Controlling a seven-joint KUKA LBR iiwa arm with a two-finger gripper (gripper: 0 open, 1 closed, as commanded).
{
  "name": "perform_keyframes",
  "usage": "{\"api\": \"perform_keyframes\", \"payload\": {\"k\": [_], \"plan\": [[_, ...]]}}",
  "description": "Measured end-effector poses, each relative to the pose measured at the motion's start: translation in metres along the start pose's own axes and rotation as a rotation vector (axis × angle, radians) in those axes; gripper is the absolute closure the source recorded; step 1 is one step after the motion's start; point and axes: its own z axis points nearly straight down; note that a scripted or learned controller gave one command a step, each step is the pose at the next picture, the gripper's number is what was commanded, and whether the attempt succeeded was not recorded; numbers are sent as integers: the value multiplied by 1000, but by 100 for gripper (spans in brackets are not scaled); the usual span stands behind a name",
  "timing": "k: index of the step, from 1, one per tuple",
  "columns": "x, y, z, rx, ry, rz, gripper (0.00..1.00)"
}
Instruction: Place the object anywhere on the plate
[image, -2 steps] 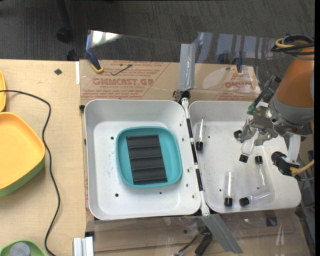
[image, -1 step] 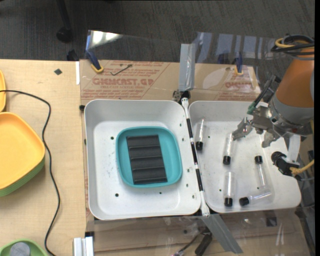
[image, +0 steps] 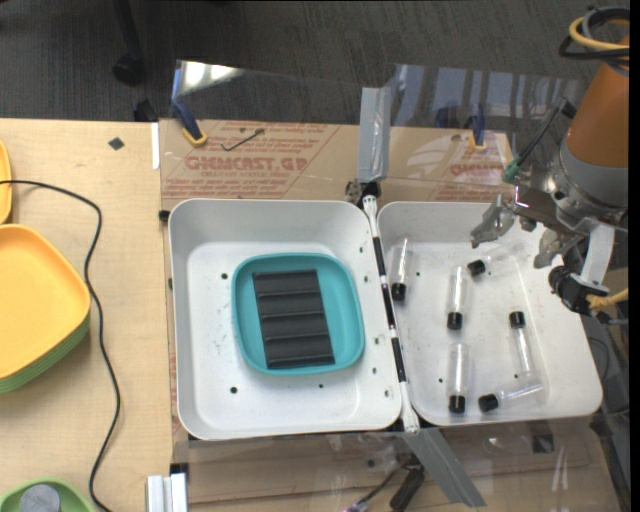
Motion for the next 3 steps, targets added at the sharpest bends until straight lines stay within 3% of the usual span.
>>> {"api": "perform_keyframes", "payload": {"k": [1, 2, 3], "plan": [[127, -23, 15, 2, -1, 162, 0], [111, 8, -105, 1, -1, 264, 0], [89, 67, -150, 2, -2, 416, 0]]}}
